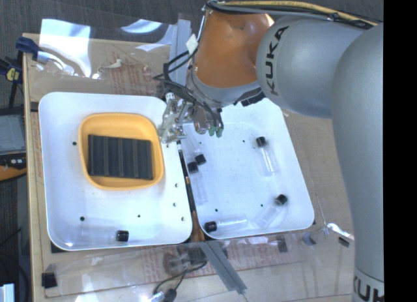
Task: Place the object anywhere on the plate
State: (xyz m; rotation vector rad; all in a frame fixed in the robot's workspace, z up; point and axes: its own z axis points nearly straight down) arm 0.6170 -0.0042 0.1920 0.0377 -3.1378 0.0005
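Observation:
A yellow plate (91, 131) with rounded corners lies in the left bin (58, 216), and a dark ribbed rectangle (122, 156) sits on its middle. My gripper (172, 122) hangs at the far end of the divide between the two bins, just off the plate's right far corner. I see nothing clearly held in it. Several clear tubes with black caps lie about: one (268, 160) at the right bin's middle right, one (197, 161) close below the gripper, one (104, 235) at the left bin's near edge.
The right bin (247, 183) also holds capped tubes near its front edge (225, 225) and front right corner (272, 211). The grey arm with its orange band (228, 46) covers the right bin's far side. Clear plastic scraps (65, 40) lie on the bench beyond the left bin.

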